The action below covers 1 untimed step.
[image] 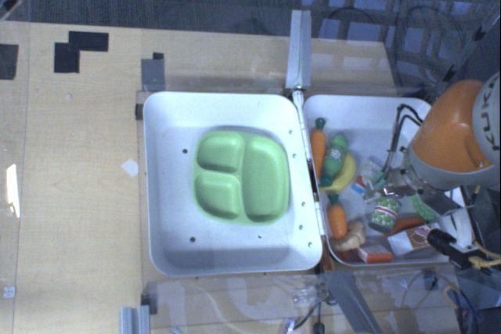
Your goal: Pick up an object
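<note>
The gripper hangs low in the right bin just above a small green-and-white can among toy food, its grip state impossible to tell.

The arm's orange band covers the right bin from about two to four o'clock, hiding that rim and whatever lies beneath. The arm itself is cut off by the picture's right edge. The gripper sits low among clutter, its fingers too small to read. Small packets at the bin's five o'clock corner are too blurred to name.
</note>
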### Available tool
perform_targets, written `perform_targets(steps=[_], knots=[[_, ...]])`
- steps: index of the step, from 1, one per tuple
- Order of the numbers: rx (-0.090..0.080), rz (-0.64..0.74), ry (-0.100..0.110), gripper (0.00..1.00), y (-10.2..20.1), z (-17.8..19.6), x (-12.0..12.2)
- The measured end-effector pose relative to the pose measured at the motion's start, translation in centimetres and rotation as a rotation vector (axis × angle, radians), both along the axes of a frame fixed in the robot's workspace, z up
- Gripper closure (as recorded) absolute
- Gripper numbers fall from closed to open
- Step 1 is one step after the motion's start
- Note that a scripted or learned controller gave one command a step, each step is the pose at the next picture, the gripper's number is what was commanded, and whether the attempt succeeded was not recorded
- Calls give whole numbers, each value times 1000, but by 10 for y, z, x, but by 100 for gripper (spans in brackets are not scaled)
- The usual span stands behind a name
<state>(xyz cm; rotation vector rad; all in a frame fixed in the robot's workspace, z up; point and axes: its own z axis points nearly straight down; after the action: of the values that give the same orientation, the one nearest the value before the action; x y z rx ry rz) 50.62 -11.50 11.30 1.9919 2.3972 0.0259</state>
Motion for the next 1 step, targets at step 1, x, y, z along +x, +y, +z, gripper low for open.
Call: perform_targets(steps=[1], knots=[[12, -408, 15, 100, -27, -23, 0]])
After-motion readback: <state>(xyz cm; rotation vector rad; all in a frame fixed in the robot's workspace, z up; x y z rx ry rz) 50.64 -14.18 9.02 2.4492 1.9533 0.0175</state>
